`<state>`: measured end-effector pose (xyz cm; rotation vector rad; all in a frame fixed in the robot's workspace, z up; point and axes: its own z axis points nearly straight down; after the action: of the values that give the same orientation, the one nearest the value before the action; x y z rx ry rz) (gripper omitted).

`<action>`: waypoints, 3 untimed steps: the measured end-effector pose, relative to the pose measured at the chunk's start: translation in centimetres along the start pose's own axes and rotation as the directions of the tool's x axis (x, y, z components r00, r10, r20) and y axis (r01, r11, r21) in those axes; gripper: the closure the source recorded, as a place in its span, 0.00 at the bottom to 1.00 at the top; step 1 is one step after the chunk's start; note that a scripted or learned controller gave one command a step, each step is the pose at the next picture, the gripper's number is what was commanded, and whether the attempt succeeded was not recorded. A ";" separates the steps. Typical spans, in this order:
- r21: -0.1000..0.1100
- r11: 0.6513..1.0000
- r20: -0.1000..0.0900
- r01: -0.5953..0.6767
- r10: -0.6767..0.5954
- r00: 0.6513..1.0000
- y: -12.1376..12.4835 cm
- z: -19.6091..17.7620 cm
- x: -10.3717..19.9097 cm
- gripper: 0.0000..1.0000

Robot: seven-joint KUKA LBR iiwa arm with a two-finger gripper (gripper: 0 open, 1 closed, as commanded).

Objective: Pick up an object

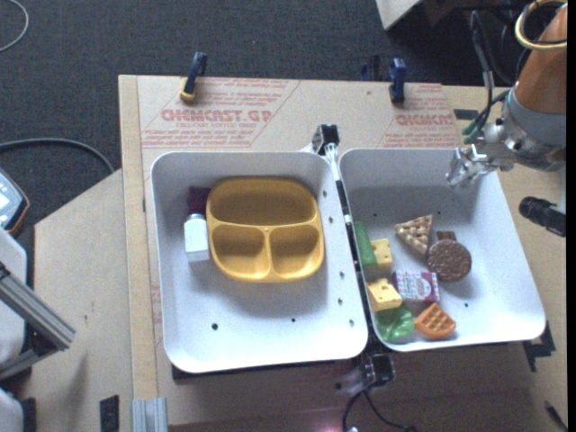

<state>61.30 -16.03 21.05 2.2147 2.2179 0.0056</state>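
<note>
The right bin (504,286) holds several toy foods: a cracker wedge (415,232), a round brown cookie (448,260), two cheese cubes (382,253) (384,293), a pink packet (417,285), an orange waffle (435,321) and green pieces (394,325). My gripper (461,171) hangs over the bin's far right corner, up and right of the cracker wedge. Nothing shows between its fingers.
The left bin (180,304) carries a yellow divided plate (265,228), with a small white bottle (196,238) and a dark red item (198,196) at its left. Clamps (192,77) (397,79) grip the board's far edge. The arm's orange band (545,61) is at the right.
</note>
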 end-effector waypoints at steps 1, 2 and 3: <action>0.002 1.000 -0.001 0.000 0.000 1.000 0.1 -1.6 0.0 1.00; 0.012 1.000 -0.005 0.001 -0.001 1.000 -3.3 -1.0 3.2 1.00; 0.013 1.000 -0.005 0.000 0.000 1.000 -8.0 -0.2 6.1 1.00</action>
<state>53.34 -9.91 21.21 2.2243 2.2272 -0.0033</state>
